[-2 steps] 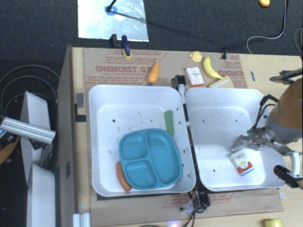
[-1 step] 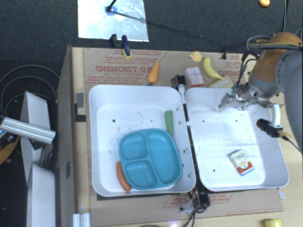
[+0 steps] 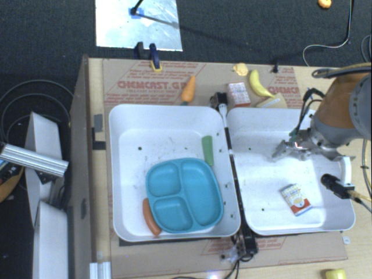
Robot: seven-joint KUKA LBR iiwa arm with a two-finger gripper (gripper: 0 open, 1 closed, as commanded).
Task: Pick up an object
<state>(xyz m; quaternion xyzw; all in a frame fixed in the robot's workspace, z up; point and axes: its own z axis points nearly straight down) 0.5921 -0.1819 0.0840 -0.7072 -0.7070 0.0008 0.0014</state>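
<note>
Dark carpet surrounds the cardboard-topped bench (image 3: 163,80) and its two white bins. In the right bin (image 3: 261,214) a small carton (image 3: 296,199) lies flat, well apart from the gripper (image 3: 285,150), whose fingers look spread and hold nothing. The left bin (image 3: 128,144) holds a blue tray (image 3: 183,193).

Grey arm (image 3: 349,124), orange wrist band, dark cables, metallic claw (image 3: 283,151).

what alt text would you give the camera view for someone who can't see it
A grey arm's gripper hovers low in the right white bin, above a small carton. The left white bin holds a blue divided tray, a green stick and an orange sausage.
</note>
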